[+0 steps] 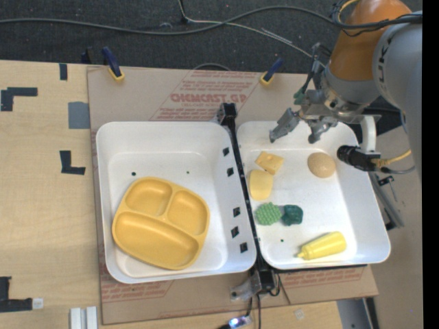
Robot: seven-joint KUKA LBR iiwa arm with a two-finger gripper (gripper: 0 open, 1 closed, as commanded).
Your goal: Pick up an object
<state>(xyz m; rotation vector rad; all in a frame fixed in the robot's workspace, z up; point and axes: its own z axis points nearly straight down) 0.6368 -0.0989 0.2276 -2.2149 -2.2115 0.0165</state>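
My gripper (pixel 299 131) hangs open over the far edge of the right bin (pixel 357 249), with nothing between its two grey fingers (pixel 281 129). Below it lie a yellow cheese-like wedge (pixel 269 162) and a pale yellow block (pixel 260 184). To the gripper's right rests a tan round piece (pixel 320 164). Nearer the front are a green ridged item (pixel 269 214), a dark green piece (pixel 292 215) and a yellow corn cob (pixel 322 245).
The left bin (pixel 123 142) holds a yellow divided plate (pixel 160 222). A black divider with clips (pixel 235 177) runs between the bins. Cables cross the dark area behind. Blue-and-yellow clamps (pixel 112 64) hold the cardboard base.
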